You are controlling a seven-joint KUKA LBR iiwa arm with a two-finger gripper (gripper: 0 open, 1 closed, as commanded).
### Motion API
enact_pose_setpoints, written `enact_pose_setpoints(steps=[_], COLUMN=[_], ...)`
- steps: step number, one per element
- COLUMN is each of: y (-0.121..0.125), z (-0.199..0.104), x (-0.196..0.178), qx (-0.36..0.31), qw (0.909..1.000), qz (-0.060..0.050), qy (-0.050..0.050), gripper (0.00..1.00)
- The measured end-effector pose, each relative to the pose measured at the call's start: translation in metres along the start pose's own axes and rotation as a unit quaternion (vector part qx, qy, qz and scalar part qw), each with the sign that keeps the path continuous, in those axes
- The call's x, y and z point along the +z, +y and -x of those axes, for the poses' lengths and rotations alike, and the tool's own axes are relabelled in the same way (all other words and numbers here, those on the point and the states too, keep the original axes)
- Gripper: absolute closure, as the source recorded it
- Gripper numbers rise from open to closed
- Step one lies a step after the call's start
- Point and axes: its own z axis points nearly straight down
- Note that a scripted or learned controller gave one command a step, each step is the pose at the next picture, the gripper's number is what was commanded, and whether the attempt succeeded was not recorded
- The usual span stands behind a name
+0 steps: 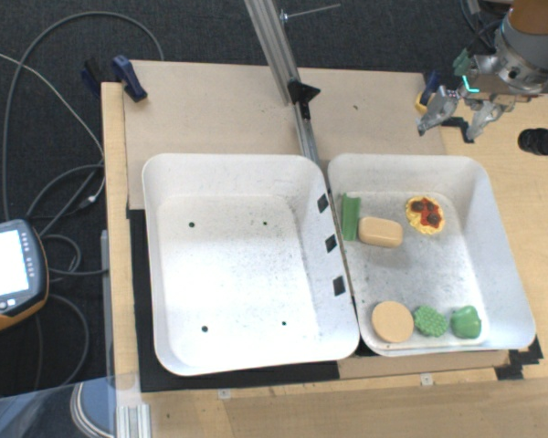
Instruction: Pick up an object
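Overhead, a slanted look down on a tan tabletop [219,99] carrying two shallow white bins side by side. The left bin [164,245] has a speckled floor with a few small dark dots. The right bin [493,245] holds six small items. Along its left wall stands a green block [350,217], touching a tan rounded block [381,233] just to its right. Near the far right of these lies a small yellow tart with red filling [425,214]. Along the near edge sit a round tan disc [392,321], a textured green piece [429,321] and a glossy green lump [466,322], in a row, close together. The grey arm with its orange band enters at upper right; its gripper [454,117] hangs over bare tabletop beyond the right bin, well apart from the items. Its two fingers [435,115] are spread, with nothing between them.
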Motion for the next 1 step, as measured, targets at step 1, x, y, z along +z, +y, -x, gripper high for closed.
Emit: enact_pose_setpoints(steps=[1], y=[0.0006], z=[0.0001], x=[-0.0036], qx=[-0.001], qw=[1.0000], qz=[0.002], qy=[-0.001], gripper=[0.00])
